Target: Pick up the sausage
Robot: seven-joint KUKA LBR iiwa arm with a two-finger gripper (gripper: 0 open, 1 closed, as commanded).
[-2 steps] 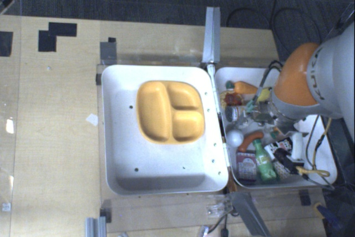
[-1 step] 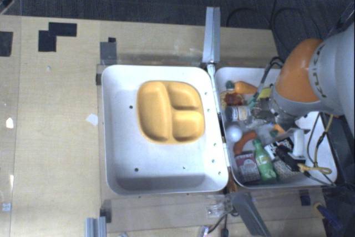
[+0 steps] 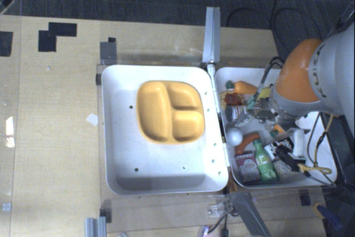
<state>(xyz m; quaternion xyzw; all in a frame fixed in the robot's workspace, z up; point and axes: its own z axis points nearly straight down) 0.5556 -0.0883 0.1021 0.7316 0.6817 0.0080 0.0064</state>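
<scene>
my end effector [image 3: 260, 112] hangs over the right bin [image 3: 249, 71], around the middle of its left half, and i cannot tell whether it is apart or together; nothing shows clamped in it. this bin is crowded. along its left wall, from the far corner toward the near edge, lie a red bottle [image 3: 233, 99], a silver can [image 3: 236, 114] and a white ball [image 3: 234, 135]. an orange piece [image 3: 245, 87] sits by the far edge, just beside the red bottle. the can is just beside my end effector, on the side of the left wall. a green bottle [image 3: 264, 161] lies lengthwise toward the near edge, with a dark packet [image 3: 247, 167] touching its left side in the near left corner.

the sausage [image 3: 248, 140] lies at a slant between the white ball and the top of the green bottle, close to the left wall and a little nearer the near edge than the bin's middle. it is near my end effector but apart from it, off toward the near left corner.

the left bin [image 3: 111, 136] carries a yellow tray [image 3: 169, 111] in its far half.
</scene>
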